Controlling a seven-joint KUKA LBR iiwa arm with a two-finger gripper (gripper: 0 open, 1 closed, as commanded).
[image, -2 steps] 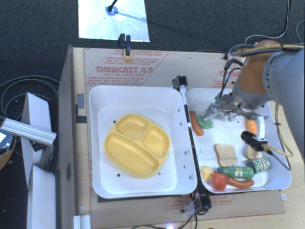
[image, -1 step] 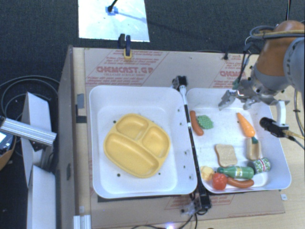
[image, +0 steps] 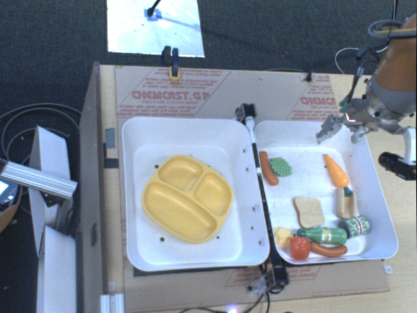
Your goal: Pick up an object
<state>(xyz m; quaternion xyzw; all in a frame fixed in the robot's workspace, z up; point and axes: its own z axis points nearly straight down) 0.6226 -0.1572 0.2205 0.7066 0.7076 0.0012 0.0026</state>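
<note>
Carrot [image: 335, 171] is the likeliest thing to go for, since it lies in the right bin [image: 384, 204] nearest the end effector [image: 341, 128], which hangs at that bin's far right corner with its two fingers spread and nothing between them. One finger [image: 326, 132] points down and left over the bin's back edge, the other sits just beside the wrist. The carrot rests tilted, its thick orange end toward the back and its tip toward a small bun-like piece [image: 346, 205] just beyond it. To do this well, I judge the arm should turn the wrist so the fingers straddle the carrot across its narrow width, not along its length, then come straight down over the thick middle where the grip is surest. The carrot has bare white floor on both sides, so there is room for both fingers. Farther out the crowding grows: a bread slice [image: 309, 211], a green bottle [image: 323, 235], a tomato [image: 299, 248] and a sausage [image: 268, 168] beside a green leafy piece [image: 281, 167] near the divider. Those packed at the front edge touch one another and would be harder. The left bin [image: 140, 240] holds a yellow divided plate [image: 187, 197], well apart from the arm.
</note>
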